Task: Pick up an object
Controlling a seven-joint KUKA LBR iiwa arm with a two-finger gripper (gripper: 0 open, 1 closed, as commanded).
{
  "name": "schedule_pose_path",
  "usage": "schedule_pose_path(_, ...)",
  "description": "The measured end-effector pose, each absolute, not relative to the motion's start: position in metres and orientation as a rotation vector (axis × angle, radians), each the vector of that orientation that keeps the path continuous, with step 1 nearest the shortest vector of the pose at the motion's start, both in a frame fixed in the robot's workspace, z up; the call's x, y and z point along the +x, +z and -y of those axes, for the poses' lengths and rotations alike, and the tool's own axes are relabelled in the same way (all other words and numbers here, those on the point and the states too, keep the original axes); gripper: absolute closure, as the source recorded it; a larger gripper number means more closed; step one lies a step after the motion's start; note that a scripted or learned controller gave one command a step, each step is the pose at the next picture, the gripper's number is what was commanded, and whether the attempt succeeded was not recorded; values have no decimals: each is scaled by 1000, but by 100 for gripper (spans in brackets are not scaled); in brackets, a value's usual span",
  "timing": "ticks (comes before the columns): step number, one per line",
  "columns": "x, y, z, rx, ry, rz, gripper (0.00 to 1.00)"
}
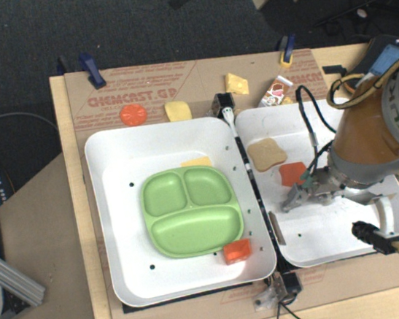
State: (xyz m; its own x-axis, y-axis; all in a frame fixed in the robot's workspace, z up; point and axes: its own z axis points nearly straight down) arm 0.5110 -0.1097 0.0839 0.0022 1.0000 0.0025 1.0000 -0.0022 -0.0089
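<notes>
Right white bin [344, 242]: jaws [291, 200] seemingly apart, just below red block [293, 173], beside bread slice [266, 154].

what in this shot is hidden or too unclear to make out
- Gripper, camera view: small and slightly blurred, so whether its fingers are open or shut is unreadable.
- Right bin: the arm's wrist covers much of its right side, hiding what lies beneath.
- Yellow piece in the left bin: the green divided plate overlaps it, shape unclear.
- Small packet above the bins: print too small to read.
</notes>
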Motion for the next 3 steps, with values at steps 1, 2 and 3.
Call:
schedule_pose_path(1, 568, 177, 147, -2231, -9, 2232, 0)
schedule_pose_path(2, 568, 82, 97, -2210, 5, 2219, 0)
schedule_pose_path(3, 570, 98, 101, -2222, -1, 2222, 100)
